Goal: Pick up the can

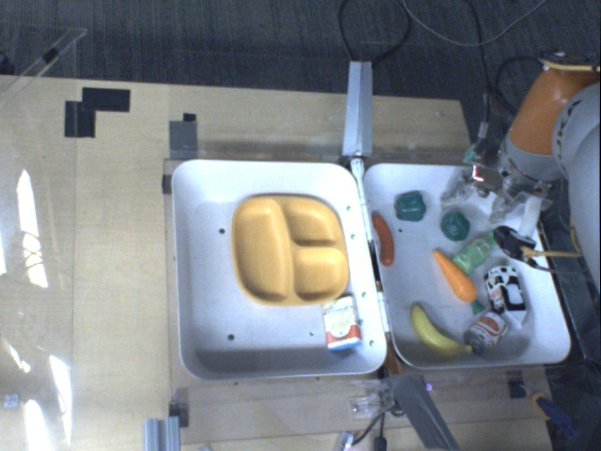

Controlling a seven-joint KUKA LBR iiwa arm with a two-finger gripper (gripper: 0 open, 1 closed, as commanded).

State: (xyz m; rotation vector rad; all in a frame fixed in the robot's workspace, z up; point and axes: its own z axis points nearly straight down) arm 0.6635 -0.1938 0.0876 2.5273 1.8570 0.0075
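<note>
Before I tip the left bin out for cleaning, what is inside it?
Inside the left bin sits a yellow compartment tray, with a small carton standing at its near corner. The bin floor beneath the tray is covered, so anything under it cannot be seen.

Robot lab: bench (113, 252), bins (202, 280), cables (376, 17)

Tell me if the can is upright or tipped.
Tipped: the can lies on its side in the right bin, beside the banana.
</note>
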